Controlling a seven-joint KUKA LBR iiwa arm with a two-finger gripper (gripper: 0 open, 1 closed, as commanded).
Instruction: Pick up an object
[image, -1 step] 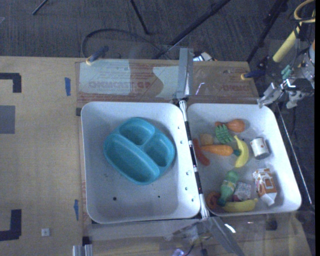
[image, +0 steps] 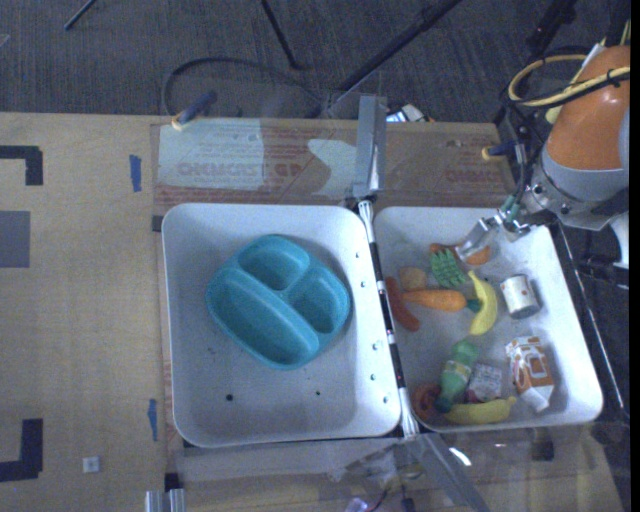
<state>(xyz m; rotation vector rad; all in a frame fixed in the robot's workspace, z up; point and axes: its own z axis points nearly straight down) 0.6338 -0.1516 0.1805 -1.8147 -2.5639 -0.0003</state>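
Orange carrot (image: 434, 298) lies crosswise in the right bin (image: 575, 330), just left and near of the claw (image: 487, 238); claw width: cannot tell.

The arm (image: 590, 130) is cut off by the right edge, and the claw (image: 487, 237) is blurred.

The right-hand shallow white plastic bin (image: 570, 300) holds a loose heap of toy food. An orange plastic carrot (image: 436, 299) lies flat across the middle, a curved yellow banana (image: 484, 305) just beside its right end. A small silver can (image: 519, 295) lies tipped on its side near the right wall. A green bottle (image: 457, 370) leans lower down (label unreadable), with a second yellow banana (image: 482, 411) along the front wall.
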